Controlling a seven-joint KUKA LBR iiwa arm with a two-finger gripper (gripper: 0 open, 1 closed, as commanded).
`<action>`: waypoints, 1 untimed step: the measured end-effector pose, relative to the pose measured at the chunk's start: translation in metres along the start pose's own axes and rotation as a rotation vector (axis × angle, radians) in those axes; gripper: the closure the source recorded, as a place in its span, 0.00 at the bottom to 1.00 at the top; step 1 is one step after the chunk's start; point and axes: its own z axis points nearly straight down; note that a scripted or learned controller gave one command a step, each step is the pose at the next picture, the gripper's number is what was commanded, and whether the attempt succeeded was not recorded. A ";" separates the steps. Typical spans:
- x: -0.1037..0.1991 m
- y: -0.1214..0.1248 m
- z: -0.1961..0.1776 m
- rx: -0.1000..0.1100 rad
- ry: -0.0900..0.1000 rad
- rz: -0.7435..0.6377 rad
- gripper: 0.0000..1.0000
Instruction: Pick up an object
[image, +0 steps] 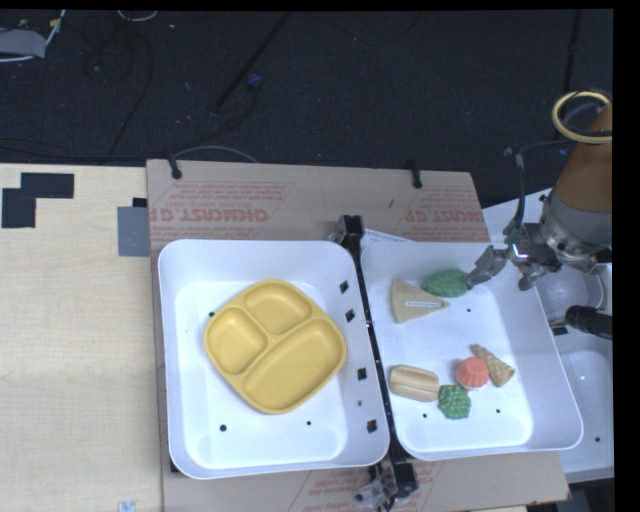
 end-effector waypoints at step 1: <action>-0.008 0.004 0.057 0.000 -0.001 0.003 0.00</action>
